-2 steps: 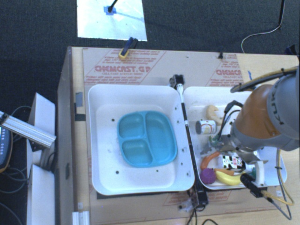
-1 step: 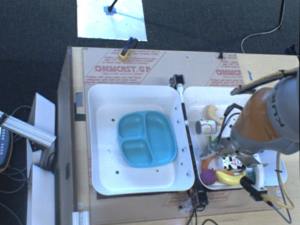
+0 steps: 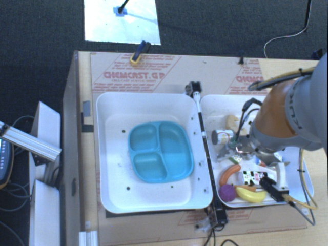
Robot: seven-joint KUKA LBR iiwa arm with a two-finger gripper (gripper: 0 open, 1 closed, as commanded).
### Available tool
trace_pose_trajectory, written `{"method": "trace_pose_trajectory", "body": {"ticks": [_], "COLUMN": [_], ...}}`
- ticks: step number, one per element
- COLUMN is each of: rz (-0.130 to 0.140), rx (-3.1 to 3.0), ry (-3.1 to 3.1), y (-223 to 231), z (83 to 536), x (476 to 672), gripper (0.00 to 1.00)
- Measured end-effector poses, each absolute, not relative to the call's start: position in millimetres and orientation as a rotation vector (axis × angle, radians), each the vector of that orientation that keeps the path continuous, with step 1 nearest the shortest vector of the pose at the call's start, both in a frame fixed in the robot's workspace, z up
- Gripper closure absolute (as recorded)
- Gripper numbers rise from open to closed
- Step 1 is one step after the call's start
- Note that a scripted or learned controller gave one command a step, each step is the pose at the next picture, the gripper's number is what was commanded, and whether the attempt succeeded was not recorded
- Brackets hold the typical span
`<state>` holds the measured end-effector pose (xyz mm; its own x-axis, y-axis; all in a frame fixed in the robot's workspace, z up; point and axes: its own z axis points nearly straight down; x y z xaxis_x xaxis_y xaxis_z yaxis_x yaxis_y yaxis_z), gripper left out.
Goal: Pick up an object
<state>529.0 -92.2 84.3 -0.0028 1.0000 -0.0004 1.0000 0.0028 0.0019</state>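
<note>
Gripper (image 3: 229, 148) sits low in right bin (image 3: 220, 106), center-right of frame. From my feed I cannot tell if it is apart or together. Small silver cylinder (image 3: 221, 136) just up-left of it. Pale lump (image 3: 233, 121) further up. Orange carrot-shaped piece (image 3: 229, 174) just below gripper. Purple ball (image 3: 227, 192) and yellow banana (image 3: 250, 193) side by side at bin's lower edge. Blue divided plate (image 3: 160, 151) lies in left bin (image 3: 115, 152), mid-frame. Both bins rest on worktop (image 3: 154, 73).
</note>
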Motion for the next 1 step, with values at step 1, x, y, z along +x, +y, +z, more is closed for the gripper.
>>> {"method": "trace_pose_trajectory", "body": {"ticks": [1], "rz": [0.002], "rx": [2.215], "ry": [2.224], "y": [-106.3], "z": [84.7], "x": [584.6], "gripper": [0.0]}}
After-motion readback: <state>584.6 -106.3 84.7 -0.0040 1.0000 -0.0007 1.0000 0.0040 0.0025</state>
